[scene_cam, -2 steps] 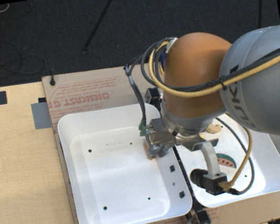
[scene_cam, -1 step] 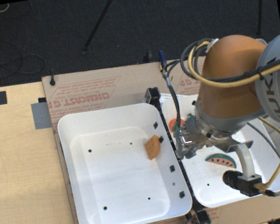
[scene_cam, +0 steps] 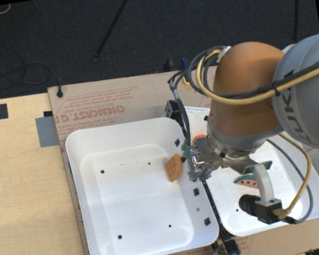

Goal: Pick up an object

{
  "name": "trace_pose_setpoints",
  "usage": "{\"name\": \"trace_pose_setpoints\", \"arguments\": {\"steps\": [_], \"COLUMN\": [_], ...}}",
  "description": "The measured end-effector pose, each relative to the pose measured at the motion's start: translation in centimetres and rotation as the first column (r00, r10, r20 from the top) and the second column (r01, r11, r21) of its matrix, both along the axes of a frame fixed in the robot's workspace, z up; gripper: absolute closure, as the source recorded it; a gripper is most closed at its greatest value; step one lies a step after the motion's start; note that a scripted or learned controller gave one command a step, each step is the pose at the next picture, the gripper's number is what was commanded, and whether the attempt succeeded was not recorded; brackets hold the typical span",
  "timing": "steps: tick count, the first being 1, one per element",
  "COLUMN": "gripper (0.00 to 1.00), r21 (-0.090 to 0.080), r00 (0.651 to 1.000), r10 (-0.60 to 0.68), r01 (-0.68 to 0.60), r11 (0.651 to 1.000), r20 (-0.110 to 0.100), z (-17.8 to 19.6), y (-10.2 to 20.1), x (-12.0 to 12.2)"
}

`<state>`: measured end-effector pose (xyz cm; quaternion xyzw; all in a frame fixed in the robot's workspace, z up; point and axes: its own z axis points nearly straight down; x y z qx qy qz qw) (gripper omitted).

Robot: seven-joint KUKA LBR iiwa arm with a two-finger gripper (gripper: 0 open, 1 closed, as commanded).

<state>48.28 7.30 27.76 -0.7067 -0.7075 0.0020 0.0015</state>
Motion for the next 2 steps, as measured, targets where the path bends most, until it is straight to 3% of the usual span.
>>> {"name": "trace_pose_setpoints", "arguments": {"steps": [1, 2], "gripper": [1.00, 1.00], "r21": [0.002, 0.001], "r00": [1.000, 1.000], "r10": [0.003, 0.005], "r01": [-0.003, -0.005], "r11": [1.000, 1.000], "r20": [0.005, 0.004], "z": [5.0, 8.4], "y": [3.2, 9.1], "x": [-0.7, -0.7]}}
